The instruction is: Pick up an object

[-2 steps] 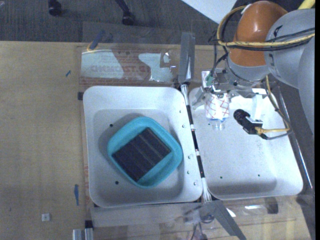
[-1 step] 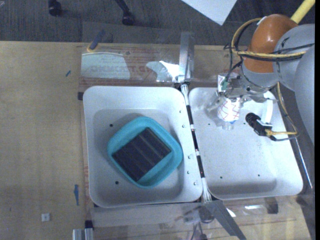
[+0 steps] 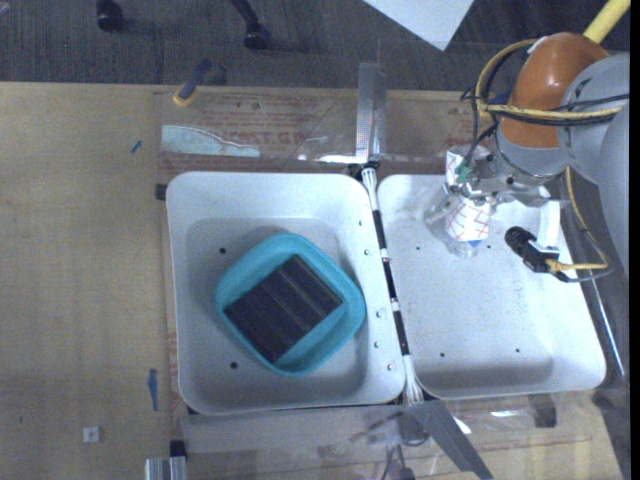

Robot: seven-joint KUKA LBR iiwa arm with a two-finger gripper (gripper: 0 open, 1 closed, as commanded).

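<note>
Clear crumpled plastic bag (image 3: 462, 220) hangs blurred directly under gripper (image 3: 468, 190); grasp state unclear. Teal tray (image 3: 290, 303) well left, neighbouring bin (image 3: 180, 268).

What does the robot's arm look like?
The arm is grey and rounded, with a shiny orange band near its wrist. Yellow and black cables loop around the orange part. A small black piece with a yellow wire hangs beside it.
</note>
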